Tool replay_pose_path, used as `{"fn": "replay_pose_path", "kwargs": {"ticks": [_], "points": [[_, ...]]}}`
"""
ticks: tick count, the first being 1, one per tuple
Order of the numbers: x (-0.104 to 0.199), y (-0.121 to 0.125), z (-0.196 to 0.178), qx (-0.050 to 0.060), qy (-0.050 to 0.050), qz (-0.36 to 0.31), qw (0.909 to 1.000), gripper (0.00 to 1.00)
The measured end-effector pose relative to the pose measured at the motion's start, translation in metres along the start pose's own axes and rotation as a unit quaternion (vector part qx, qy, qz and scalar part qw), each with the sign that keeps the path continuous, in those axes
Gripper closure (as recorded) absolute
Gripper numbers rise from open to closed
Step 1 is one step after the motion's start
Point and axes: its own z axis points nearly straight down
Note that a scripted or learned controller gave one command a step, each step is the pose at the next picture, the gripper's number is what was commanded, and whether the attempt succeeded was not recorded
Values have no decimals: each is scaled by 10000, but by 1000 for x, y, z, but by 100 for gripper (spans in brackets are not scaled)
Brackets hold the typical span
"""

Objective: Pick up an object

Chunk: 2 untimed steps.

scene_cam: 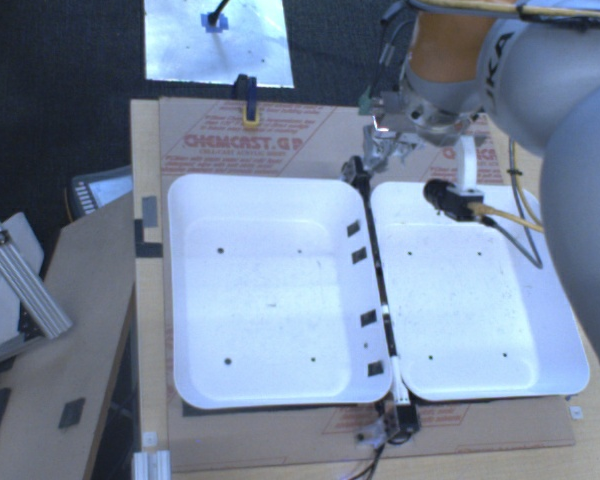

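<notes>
Your hand point(380, 154) hangs at the far edge of the bins, right over the spot where the two meet. You cannot tell if it is open or closed; it is too small and blurry here.

Just beside it, a little lower and to the view's left, a small dark bit point(356, 173) sits on the strip between the bins. That may be the thing to pick, but you cannot be sure. It could be a clip like the other clips point(358, 256) along that strip.

If it is loose, it looks tiny and light, likely hard, and easy to knock away. Take it by its two short sides, straight from above.

The arm point(540, 58) comes in from the view's right and bends down, so the wrist points at the tabletop point(280, 138). The left bin point(195, 196) and the right bin point(570, 363) lie flat, side by side.
</notes>
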Motion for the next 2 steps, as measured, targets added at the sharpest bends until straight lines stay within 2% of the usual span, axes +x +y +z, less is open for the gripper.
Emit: {"fn": "replay_pose_path", "kwargs": {"ticks": [1, 2], "points": [[120, 0, -34, 20, 10, -16, 10000, 100], [111, 1, -43, 29, -13, 21, 10000, 100]]}}
